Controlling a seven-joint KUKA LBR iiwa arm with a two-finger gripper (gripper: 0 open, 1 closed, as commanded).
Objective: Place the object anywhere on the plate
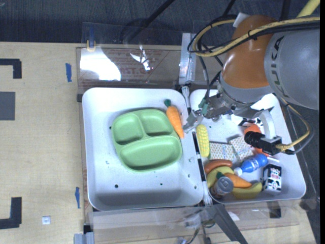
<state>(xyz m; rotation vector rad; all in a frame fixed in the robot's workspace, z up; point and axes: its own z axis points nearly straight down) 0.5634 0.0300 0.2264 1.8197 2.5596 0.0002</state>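
Left white bin (96, 187): carrot (175, 121) lies lengthwise on plate (147, 139) rim, tip toward viewer; gripper (195, 117) state unclear.

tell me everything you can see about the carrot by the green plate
The small orange toy carrot, plastic by its look, has a dark green stub at its top end. It lies at a slant in the left white bin, green end up and away, tip pointing toward the bin's right wall. Its lower part rests against the right rim of the green three-compartment plate. The gripper hovers just right of it.
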